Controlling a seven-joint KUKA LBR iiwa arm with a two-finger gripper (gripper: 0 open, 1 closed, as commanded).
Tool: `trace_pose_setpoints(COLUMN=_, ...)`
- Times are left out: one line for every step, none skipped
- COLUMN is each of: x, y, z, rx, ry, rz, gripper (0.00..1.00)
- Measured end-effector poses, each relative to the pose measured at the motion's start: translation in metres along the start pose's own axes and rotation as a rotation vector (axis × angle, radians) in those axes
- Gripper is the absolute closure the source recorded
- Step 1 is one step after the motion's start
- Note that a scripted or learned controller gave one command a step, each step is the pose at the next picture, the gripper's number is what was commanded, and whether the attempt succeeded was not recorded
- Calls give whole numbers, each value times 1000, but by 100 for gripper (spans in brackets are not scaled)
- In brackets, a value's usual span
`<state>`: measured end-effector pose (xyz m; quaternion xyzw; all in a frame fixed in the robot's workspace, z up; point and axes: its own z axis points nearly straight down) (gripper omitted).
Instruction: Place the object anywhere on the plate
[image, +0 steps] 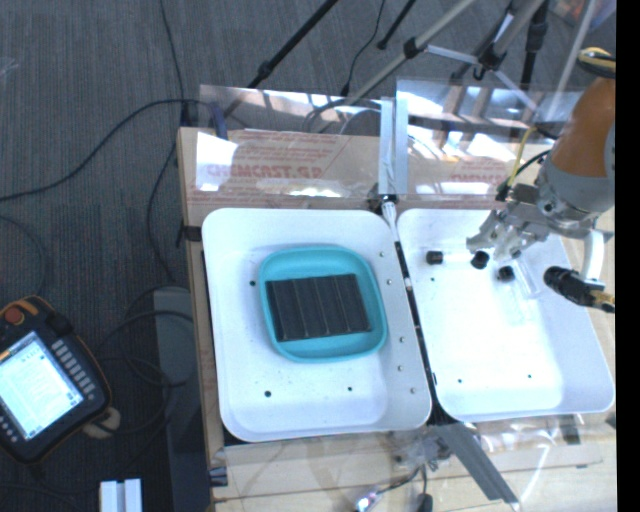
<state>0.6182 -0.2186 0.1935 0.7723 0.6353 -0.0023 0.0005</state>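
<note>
Hand (497, 252) hovering over the right bin (520, 380); I cannot tell its state.
I'm seeing a dark slab already lying on the teal plate (322, 303) in the left bin (300, 400); a grab at the small black piece (434, 257) nearby risks missing it.

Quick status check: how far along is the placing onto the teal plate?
Done: a dark ridged slab lies flat on the teal plate in the left bin; if that is the object, the placing looks finished. In hand: the gripper hangs over the right bin, a small black piece lying apart to its left. Left: if that piece is the object, everything.
</note>
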Motion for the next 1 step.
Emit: trace_pose_setpoints(x=0, y=0, z=0, rx=0, ry=0, rz=0, gripper=0)
